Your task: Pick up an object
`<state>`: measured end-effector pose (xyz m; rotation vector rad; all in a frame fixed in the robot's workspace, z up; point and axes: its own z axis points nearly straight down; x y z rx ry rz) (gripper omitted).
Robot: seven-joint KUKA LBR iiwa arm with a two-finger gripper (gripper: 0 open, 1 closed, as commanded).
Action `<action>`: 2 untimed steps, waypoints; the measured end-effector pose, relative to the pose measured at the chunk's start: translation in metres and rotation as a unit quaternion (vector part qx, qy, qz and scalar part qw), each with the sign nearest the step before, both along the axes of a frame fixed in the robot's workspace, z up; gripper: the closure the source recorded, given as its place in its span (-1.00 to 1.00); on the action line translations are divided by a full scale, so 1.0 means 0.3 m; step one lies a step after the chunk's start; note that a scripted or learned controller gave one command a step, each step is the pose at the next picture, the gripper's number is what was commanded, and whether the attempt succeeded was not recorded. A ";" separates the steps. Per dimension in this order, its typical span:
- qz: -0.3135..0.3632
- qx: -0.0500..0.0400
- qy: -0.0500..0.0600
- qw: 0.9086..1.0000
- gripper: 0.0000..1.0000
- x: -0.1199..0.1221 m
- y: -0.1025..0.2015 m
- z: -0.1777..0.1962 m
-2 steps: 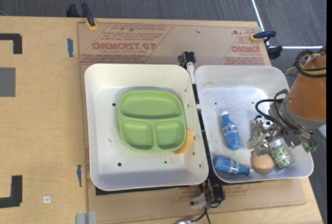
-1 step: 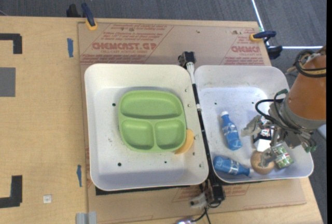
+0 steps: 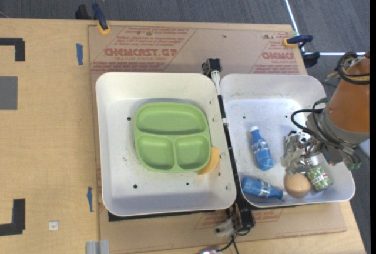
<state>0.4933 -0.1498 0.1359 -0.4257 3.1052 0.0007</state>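
Two shallow white plastic bins side by side on the bench. Left bin (image 3: 111,129): one light green divided plate with three compartments (image 3: 173,136), sitting roughly centred. One yellow-orange banana-like curved piece (image 3: 210,161) lies against the plate's lower-right edge, touching it.

Right bin (image 3: 258,94): four loose items that you can count.
- One blue plastic bottle with a white cap (image 3: 260,149), lying near the middle of the bin, cap toward the far side.
- A second blue bottle-like item (image 3: 262,189), lying on its side along the near wall, just below the first.
- One tan egg-shaped ball (image 3: 297,184), just right of that second blue item, near the bin's front edge.
- One small green-and-white patterned cylinder, like a can (image 3: 318,178), tilted, touching or just beside the tan ball on its right.

So two blue bottles, and one each of the ball, can, plate and banana piece.

Arm enters from the right, with the orange band over the right bin's right edge. The metal two-finger gripper (image 3: 301,151) is down in the right bin, just above the tan ball and the can. You can't read the finger opening from this angle: the linkage is cluttered and overlaps the can. Nothing is visibly between the fingers, so can't tell on grasp.
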 end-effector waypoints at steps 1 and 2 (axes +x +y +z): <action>0.000 0.000 0.000 1.000 -1.00 0.000 0.001 0.000; 0.129 -0.001 0.001 0.992 -1.00 0.073 0.026 -0.166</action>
